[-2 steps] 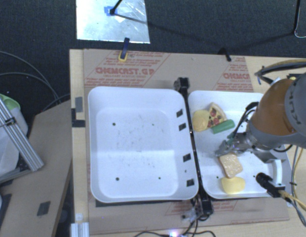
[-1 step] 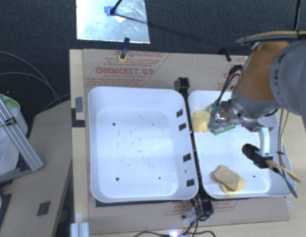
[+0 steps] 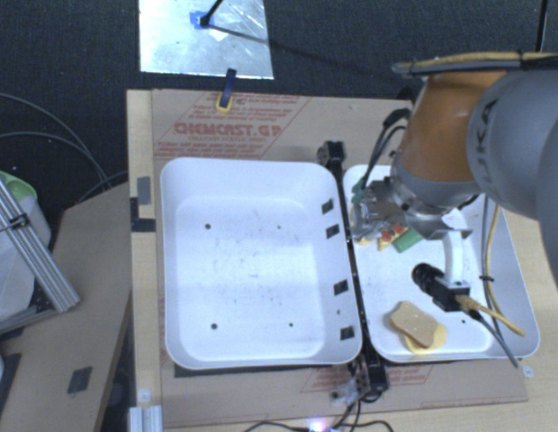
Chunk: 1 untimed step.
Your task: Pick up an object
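Two white bins sit side by side on the counter (image 3: 234,120). The left bin (image 3: 252,268) shows dark specks on its floor. The right bin (image 3: 383,282) holds one tan bread-like piece (image 3: 414,324) near its front edge. It also holds one green block (image 3: 407,240) and small red and yellow bits (image 3: 387,236), just beside the hand (image 3: 367,212). I cannot tell whether the hand is spread or pressed together.

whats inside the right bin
The right bin holds a tan bread-like piece near its front edge and small green, red and yellow pieces beside the gripper. The arm covers the bin's far part.
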Tool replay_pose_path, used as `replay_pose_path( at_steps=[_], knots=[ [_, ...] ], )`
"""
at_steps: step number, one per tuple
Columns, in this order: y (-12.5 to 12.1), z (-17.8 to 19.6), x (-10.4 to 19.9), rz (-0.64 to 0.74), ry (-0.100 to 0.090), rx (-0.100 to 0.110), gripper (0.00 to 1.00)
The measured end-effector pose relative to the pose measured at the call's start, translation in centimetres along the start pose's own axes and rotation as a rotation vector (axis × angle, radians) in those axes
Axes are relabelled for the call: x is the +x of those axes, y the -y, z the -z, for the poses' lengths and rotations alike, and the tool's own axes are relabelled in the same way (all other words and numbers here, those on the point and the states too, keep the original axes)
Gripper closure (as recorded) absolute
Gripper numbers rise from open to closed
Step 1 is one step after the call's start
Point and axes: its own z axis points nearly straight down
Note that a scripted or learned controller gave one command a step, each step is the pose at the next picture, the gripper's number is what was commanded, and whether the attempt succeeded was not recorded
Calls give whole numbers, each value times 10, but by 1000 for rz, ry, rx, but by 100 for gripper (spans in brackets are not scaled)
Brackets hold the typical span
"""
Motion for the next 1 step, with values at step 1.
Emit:
replay_pose_path(
  at_steps=[1],
  knots=[
    [22, 74, -76, -16, 6, -4, 100]
  ],
)
